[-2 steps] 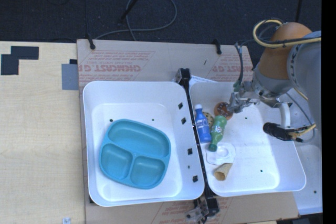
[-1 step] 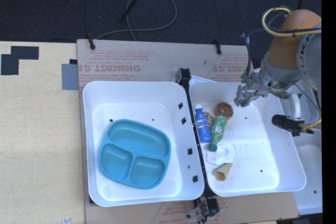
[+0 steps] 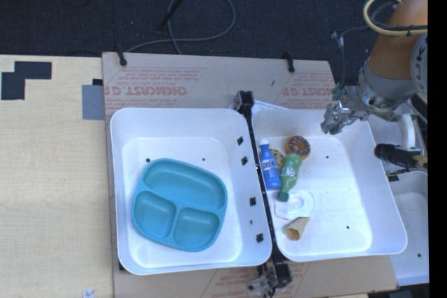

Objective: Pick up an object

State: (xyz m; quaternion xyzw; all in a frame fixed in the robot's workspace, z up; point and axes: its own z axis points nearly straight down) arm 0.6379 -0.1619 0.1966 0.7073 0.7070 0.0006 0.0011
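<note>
The right bin (image 3: 363, 220) holds a blue bottle (image 3: 268, 165) against its left wall, with a green bottle (image 3: 288, 175) lying beside it. A chocolate donut (image 3: 297, 146) rests just behind them, next to a small cookie (image 3: 278, 156). Nearer the front lie a white round piece (image 3: 300, 204) and a tan cone (image 3: 297, 227). My gripper (image 3: 332, 119) hangs over the bin's far right rim, up and to the right of the donut, with nothing seen between its fingers.
The left bin (image 3: 126, 143) carries a blue divided tray (image 3: 180, 204). A black divider (image 3: 253, 178) joins the two bins. A black handle (image 3: 398, 155) sticks out by the right bin's outer edge. Cardboard (image 3: 181, 84) lies under both bins.
</note>
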